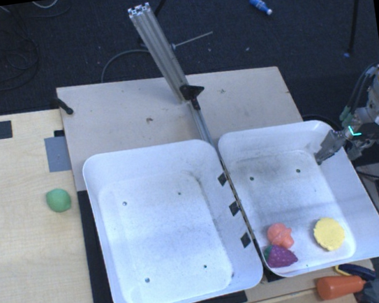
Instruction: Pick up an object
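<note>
Gripper (330, 147) sits over the right bin's (281, 148) far edge; finger state cannot be determined. Risk: descending here strikes the rim, missing the yellow toy (329, 234) nearer the front.

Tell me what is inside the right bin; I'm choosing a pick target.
The right bin holds three things near its front edge: a yellow piece, an orange-pink piece and a purple piece touching it. Whatever lies beneath these cannot be seen.

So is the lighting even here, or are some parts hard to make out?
Camera view: uneven. The white bins look bright, almost washed out, and the floor behind is dark. The gripper at the right bin's edge is dim and slightly blurred. The yellow object and green ball read clearly.
</note>
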